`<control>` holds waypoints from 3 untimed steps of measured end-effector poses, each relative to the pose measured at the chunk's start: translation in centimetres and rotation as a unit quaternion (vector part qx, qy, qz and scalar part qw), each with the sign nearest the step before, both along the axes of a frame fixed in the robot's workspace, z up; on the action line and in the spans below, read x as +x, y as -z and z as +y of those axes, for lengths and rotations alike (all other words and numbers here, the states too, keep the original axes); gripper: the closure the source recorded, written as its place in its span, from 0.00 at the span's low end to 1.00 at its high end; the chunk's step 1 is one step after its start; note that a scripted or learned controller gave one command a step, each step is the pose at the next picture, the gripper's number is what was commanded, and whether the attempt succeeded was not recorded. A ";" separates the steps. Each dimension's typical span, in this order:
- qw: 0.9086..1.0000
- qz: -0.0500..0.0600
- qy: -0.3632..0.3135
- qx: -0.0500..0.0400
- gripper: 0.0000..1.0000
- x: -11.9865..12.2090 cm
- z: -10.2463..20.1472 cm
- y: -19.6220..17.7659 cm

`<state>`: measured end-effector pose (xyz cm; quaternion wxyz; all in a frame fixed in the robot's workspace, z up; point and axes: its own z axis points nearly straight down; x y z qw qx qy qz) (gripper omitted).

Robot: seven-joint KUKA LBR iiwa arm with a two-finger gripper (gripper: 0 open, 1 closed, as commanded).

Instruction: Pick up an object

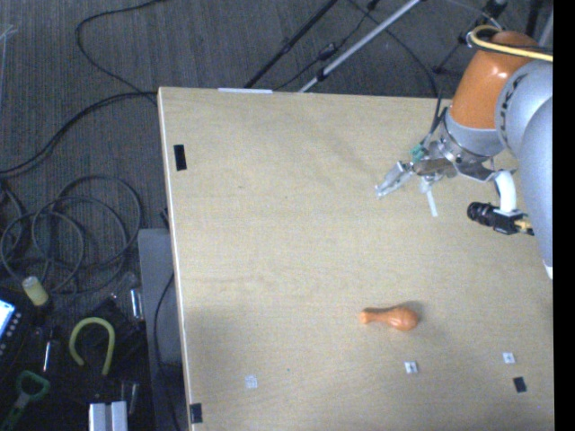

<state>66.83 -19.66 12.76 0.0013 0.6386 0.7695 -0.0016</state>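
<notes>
The hand (409, 182) sits in the right part of the frame, a little above mid-height, over bare table (269, 223). Its two thin fingers (390, 187) are spread apart, one reaching toward the left and the other angled downward, with nothing between them. Behind it the wrist runs right into the orange band (481, 83) and the grey arm (539, 151), which enters from the frame's right edge and tilts so the hand points left and slightly down.

The only loose thing on the table is a small orange object (392, 317), bulbous at its right end and tapering to a narrow neck at its left, lying on its side in the lower centre-right of the frame, well apart from the hand and almost directly below it in the picture.

The main risk, as I judge it, is a miss: the hand must travel a fair way toward the lower frame and line its fingers across the object. Closing along its length, or on the tapered neck, could squeeze it out sideways. Its rounded body looks likely to roll if nudged by one finger first. Descending too far could press the fingertips against the table.
</notes>
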 end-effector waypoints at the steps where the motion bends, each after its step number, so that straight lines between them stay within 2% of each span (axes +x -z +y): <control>1: 0.980 0.000 -0.198 0.002 0.00 0.1 -0.4 4.3; 2: 0.980 -0.002 -0.197 0.002 1.00 0.2 -0.3 3.3; 3: 0.981 -0.001 -0.196 0.002 1.00 0.1 3.3 -3.5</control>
